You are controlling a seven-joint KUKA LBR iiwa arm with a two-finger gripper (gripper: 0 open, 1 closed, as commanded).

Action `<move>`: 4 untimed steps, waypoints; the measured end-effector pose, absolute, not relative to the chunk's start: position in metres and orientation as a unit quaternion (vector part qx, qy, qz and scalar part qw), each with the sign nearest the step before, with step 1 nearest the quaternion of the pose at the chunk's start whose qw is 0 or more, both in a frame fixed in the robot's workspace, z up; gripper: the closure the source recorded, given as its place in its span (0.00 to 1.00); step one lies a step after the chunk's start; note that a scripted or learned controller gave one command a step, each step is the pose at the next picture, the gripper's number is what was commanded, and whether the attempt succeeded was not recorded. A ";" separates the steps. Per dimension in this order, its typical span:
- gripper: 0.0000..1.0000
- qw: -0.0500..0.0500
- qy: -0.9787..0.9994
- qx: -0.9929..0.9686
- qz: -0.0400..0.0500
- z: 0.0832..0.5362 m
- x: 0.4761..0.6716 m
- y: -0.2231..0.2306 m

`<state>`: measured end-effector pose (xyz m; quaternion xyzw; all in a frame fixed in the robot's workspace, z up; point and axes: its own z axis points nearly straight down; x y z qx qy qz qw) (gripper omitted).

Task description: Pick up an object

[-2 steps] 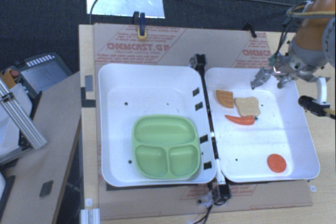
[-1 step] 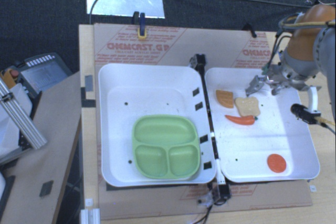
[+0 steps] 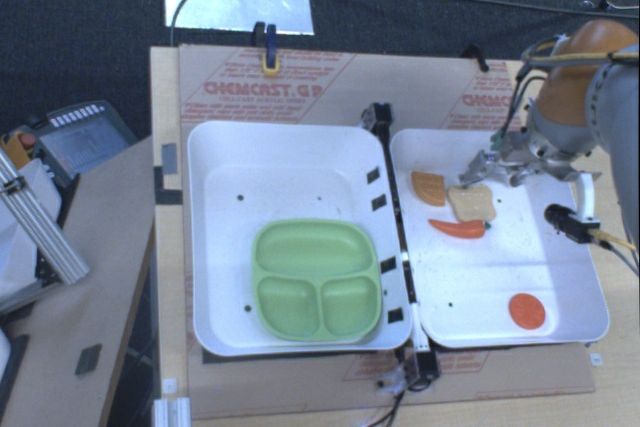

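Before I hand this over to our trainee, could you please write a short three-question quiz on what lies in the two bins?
1. True or false: the green divided plate lies in the left bin.
2. Which item lies nearest the gripper? A) orange round piece B) bread slice C) green divided plate
3. Fill in: the red chilli pepper lies in the ____ bin.

Key: 1 true; 2 B; 3 right.
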<state>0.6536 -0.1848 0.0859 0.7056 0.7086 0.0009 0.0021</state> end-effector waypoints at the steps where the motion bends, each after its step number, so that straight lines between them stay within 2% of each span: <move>1: 1.00 0.006 0.709 0.705 0.004 0.100 0.656 -0.185; 2: 1.00 0.003 0.709 0.705 0.002 0.163 0.655 -0.179; 4: 1.00 0.003 0.709 0.705 0.002 0.251 0.654 -0.181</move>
